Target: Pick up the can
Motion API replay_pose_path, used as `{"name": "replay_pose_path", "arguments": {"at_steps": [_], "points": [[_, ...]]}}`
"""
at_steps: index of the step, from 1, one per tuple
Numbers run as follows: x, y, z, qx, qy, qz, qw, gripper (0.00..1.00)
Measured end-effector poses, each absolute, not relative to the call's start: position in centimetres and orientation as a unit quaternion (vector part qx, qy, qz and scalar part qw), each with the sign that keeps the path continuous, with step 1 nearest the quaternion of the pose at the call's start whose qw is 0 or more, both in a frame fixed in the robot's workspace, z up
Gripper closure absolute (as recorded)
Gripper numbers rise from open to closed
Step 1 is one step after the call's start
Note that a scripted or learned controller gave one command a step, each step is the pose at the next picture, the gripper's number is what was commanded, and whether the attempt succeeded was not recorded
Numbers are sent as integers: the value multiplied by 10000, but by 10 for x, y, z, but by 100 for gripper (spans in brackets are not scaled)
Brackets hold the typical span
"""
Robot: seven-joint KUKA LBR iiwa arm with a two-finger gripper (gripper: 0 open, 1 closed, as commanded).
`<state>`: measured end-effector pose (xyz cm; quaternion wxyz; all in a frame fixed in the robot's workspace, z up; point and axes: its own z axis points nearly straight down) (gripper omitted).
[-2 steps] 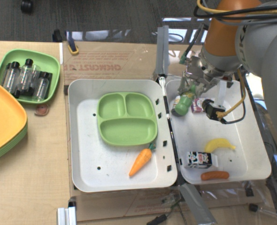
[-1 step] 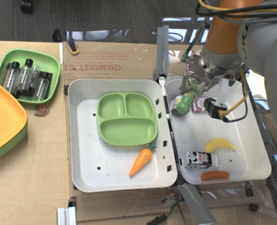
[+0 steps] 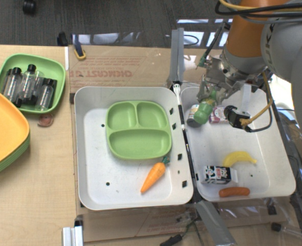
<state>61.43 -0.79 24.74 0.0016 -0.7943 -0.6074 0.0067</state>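
In the right bin (image 3: 274,188), nearest the camera at about five o'clock, lie a red sausage (image 3: 234,191), a black-and-white carton (image 3: 218,174) and a yellow banana (image 3: 241,159) — while the left bin (image 3: 84,158) holds an orange carrot (image 3: 153,177) just below a green divided plate (image 3: 138,128). Farther back, near the right bin's eleven o'clock corner, the green can (image 3: 200,112) lies tilted beside a small pink pack (image 3: 218,114), and the gripper (image 3: 211,92) hovers right over it. Whether its fingers are spread or pressed together cannot be told from here — they blur into the can's top.
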Motion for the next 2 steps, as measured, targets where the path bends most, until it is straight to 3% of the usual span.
{"name": "replay_pose_path", "arguments": {"at_steps": [2], "points": [[614,-10,262,-7934,-6086,100,15,100]]}}
